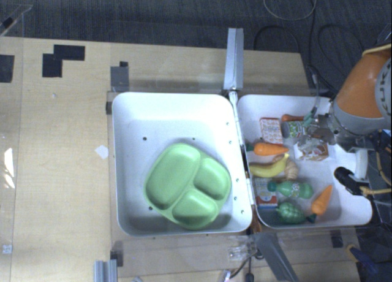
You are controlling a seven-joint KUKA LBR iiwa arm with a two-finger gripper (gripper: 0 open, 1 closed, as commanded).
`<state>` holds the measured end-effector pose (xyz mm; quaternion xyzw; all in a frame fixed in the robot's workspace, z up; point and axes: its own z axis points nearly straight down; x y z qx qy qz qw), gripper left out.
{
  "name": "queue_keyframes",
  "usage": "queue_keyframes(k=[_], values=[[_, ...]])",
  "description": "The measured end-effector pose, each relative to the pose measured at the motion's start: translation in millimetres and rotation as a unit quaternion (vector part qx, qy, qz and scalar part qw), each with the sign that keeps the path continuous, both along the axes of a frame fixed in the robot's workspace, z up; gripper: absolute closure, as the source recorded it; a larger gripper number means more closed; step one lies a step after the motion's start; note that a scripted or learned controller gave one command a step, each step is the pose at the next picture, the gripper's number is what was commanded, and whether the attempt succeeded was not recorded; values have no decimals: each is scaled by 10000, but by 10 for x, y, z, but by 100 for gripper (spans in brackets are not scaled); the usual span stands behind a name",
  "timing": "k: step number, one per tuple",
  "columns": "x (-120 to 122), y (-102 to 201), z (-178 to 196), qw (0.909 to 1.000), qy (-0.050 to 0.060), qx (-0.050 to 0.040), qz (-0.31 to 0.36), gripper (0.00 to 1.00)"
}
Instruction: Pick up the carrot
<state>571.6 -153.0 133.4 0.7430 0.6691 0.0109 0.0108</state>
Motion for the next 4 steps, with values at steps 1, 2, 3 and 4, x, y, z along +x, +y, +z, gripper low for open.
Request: queue_keyframes(k=[1,2,3,4], values=[[-6,-34,3,10000,-2,-27,-18,0],[-685,384,-441,9992,96,12,-394,0],[-209,529,-434,9920,83,-30,1262,0],[-188,549,-317,9918,56,-20,1274,100]])
